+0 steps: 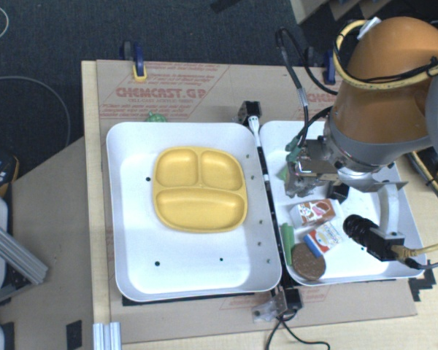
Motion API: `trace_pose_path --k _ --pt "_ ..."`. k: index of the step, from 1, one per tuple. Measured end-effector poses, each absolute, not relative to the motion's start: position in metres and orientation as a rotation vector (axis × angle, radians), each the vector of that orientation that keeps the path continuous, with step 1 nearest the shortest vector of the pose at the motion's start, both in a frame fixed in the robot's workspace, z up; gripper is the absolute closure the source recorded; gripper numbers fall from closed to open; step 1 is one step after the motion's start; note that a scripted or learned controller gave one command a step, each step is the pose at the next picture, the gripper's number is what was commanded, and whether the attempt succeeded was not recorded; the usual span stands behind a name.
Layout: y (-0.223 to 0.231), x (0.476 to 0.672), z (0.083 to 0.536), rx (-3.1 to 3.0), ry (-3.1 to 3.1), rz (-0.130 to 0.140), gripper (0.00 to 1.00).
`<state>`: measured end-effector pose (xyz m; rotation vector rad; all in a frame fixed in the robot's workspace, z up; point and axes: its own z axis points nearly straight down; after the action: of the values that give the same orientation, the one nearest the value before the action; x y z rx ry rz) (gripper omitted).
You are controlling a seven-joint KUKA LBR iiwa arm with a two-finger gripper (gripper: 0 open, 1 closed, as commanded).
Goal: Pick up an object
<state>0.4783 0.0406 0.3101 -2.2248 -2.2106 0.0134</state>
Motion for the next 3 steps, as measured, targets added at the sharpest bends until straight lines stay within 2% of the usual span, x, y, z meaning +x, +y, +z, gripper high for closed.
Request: trace_pose_path --k 1,2,3 --pt "0.081 0.521 0.212 -2.213 -2.221 0.009 1.00" --pt "0.136 0.484 0.241 -2.212 -2.227 -0.001 1.00" --pt "0.126 0.478 0.209 -2.220 -2.217 0.009 1.00"
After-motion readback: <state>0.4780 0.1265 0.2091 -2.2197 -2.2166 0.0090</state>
